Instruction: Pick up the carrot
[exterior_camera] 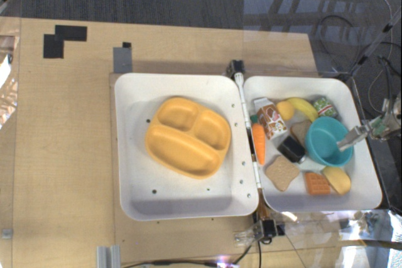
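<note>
The carrot (258, 143) is orange with a green top. It lies lengthwise along the left wall of the right bin (364, 154), beside the divider between the two bins. My gripper (347, 140) reaches in from the right edge and its tip sits over the rim of a teal bowl (325, 141). That puts it well to the right of the carrot, with a black block (292, 149) between them. Nothing is visibly held.
The right bin also holds a milk carton (270, 119), a banana (301, 108), a green can (325, 107), a bread slice (281, 172), an orange waffle (317, 183) and a yellow fruit (339, 180). A yellow divided plate (187, 136) lies in the left bin (135, 154).
</note>
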### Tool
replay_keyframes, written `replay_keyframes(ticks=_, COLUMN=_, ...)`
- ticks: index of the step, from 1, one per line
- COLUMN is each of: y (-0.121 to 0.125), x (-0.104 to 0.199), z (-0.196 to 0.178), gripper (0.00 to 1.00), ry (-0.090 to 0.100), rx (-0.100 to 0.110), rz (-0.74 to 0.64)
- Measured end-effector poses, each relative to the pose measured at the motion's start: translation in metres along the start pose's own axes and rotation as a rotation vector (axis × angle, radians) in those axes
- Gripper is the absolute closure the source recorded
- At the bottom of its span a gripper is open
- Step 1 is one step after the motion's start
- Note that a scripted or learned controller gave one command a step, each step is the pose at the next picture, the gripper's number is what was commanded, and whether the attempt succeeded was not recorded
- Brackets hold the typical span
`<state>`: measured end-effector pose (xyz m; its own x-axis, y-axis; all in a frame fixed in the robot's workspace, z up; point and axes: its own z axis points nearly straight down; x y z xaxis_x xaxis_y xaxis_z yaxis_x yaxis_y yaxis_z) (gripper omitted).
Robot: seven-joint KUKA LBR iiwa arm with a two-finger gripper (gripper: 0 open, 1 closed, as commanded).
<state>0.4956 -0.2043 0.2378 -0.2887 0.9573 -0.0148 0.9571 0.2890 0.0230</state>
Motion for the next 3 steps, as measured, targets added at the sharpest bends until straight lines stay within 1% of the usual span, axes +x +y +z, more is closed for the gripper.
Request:
replay_keyframes(ticks=1, y=0.004, x=0.000, z=-0.012, gripper=1.00, ry=-0.006, rx=-0.009, rz=-0.005)
replay_keyframes(ticks=2, y=0.003, x=0.000, z=-0.012, gripper=0.00, ry=-0.005, rx=-0.008, rz=-0.004)
replay_keyframes(ticks=3, y=0.007, x=-0.001, z=-0.024, gripper=1.00, ry=-0.011, rx=-0.017, rz=-0.010)
